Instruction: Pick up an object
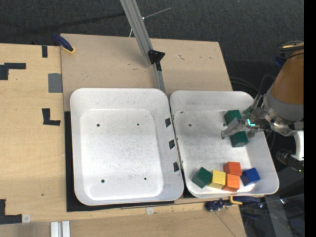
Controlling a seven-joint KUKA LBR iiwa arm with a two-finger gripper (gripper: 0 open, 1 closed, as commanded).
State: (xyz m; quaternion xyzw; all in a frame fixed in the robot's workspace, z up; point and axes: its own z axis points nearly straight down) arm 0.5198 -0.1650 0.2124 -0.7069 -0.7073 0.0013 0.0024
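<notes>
A wooden bench (123, 63) seen from above at a slant carries two shallow white bins side by side. The left bin (79, 132) is the larger shape in view. The right bin (197, 102) holds all the loose objects.

The grey arm with its orange band (289, 85) reaches in from the right, over the right bin's far right side. Its gripper (236, 128) sits low between two dark green blocks. One green block (232, 116) lies just above the fingers, and the second green block (239, 139) just below them, both touching or nearly touching the gripper. Each looks roughly cubic, so no long axis can be made out, and both sit slightly turned against the bin's edges. Whether the jaws are apart or clamped on either block cannot be told.

Along the bin's near edge is a tight cluster, well apart from the gripper: a green cube (201, 177), a yellow cube (218, 178) touching it, two orange cubes (232, 174) stacked or pressed together, and a blue cube (251, 175) at the right end.

A grey metal bar (138, 23) runs diagonally from the top down to the gap between the bins.
</notes>
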